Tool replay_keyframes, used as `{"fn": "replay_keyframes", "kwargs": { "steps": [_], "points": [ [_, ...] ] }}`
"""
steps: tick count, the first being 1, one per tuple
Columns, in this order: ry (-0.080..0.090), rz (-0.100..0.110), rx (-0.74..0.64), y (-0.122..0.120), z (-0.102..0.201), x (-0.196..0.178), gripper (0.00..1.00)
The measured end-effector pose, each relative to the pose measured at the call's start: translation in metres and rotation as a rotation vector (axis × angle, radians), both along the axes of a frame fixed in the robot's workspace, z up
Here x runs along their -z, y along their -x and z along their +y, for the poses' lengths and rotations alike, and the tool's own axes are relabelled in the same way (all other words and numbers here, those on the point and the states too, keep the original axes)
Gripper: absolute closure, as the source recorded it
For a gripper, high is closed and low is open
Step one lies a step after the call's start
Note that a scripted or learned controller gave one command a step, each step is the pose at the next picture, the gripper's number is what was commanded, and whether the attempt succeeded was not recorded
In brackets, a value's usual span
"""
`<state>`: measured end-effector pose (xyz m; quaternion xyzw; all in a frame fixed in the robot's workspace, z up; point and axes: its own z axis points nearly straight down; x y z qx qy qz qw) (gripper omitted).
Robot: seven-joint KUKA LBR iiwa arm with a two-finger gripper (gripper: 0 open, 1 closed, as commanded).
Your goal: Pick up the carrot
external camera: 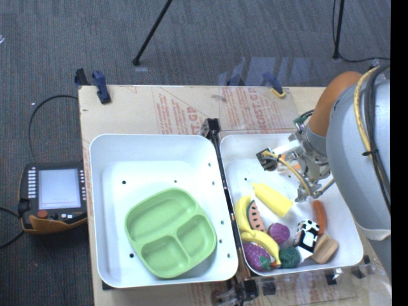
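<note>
The carrot (319, 217) lies in the right bin (237, 146), close to that bin's right wall, a short orange stick running roughly up and down in the view. Its upper end sits just below the hand (307, 185), and its lower end is just beside a black-and-white toy (308, 233) and a tan bread-like piece (325, 249). Whether the hand is open or closed cannot be told from here: the arm's grey body and the wrist cabling crowd around it, and nothing can be made out within its grip.

Several things could spoil the pick. The carrot is thin and lies close to the bin wall, so a descent slightly off to the right may strike the wall or push the carrot against it instead of straddling it. If the hand comes down across the wrong axis, along the length and not the width, it may close on air or tip the carrot out. The yellow wedge (273, 198) sits just left of the hand, and the crowded pile below, with the banana (244, 213), the purple pieces (278, 232) and the green piece (289, 256), leaves little room; a closing motion could catch a neighbour instead. The green divided plate (170, 232) in the left bin (153, 146) on the surface (159, 107) is well apart and poses no risk
</note>
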<state>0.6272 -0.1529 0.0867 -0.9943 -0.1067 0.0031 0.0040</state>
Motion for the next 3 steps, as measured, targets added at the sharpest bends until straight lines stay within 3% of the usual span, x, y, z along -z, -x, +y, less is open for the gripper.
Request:
{"fn": "replay_keyframes", "kwargs": {
  "steps": [1, 2, 3],
  "points": [
    [-0.003, 0.004, -0.009, 0.0, 0.002, -0.009, 1.0],
    [-0.002, 0.006, 0.015, 0.115, 0.018, 0.002, 1.0],
    [-0.006, 0.009, 0.023, 0.115, 0.017, -0.007, 1.0]
  ]
}}
